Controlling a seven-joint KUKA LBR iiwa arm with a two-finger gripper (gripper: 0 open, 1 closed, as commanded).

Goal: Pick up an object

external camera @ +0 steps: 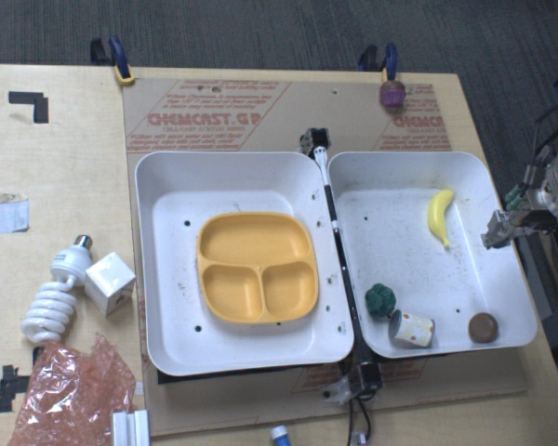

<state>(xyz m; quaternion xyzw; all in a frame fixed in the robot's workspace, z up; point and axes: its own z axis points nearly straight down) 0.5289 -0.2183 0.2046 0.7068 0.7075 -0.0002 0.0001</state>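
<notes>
Bench's right bin [502, 277]: banana [439, 216] near far-right corner, likely light, smooth; grasp mid-length. Gripper [502, 230] at right rim, state unclear

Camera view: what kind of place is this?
Likely a robot grasping test bench in a lab: two white bins clamped onto a board, toy props such as a banana and a sectioned yellow tray, and carpet beyond the bench.

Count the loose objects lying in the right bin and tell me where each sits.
4: a banana near the far right side, a green broccoli piece at the near left, a small white cup beside it, a brown ball in the near right corner.
</notes>
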